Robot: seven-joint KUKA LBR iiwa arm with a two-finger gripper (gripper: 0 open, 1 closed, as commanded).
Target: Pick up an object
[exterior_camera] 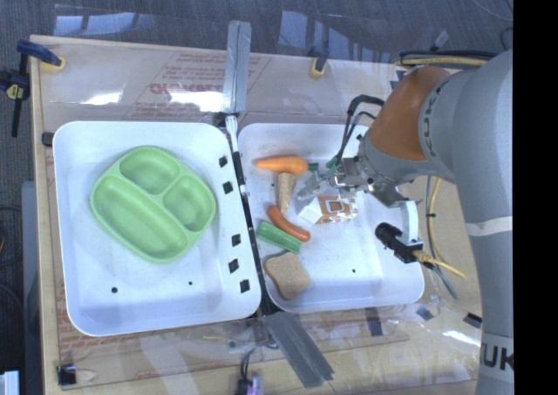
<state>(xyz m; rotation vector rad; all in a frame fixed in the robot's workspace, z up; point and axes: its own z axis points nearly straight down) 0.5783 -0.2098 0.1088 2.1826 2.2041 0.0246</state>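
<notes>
The right bin (384,284) holds an orange carrot (281,163), a tan stick (285,188), a red-orange sausage (289,223), a green strip (279,237), a slice of brown bread (288,275) and a clear packet with orange print (336,208). My gripper (330,179) hangs low over the middle of this bin. It is just above the packet's upper edge and to the right of the tan stick and carrot. The grey wrist with its orange band (403,123) hides the bin's far right corner.
A green divided plate (153,201) lies in the left bin (78,297). A ridge with black clips (235,210) separates the two bins. Cables and a black fitting (397,243) hang at the right bin's right side. Clamps hold the bench's plastic sheet at the left edge.
</notes>
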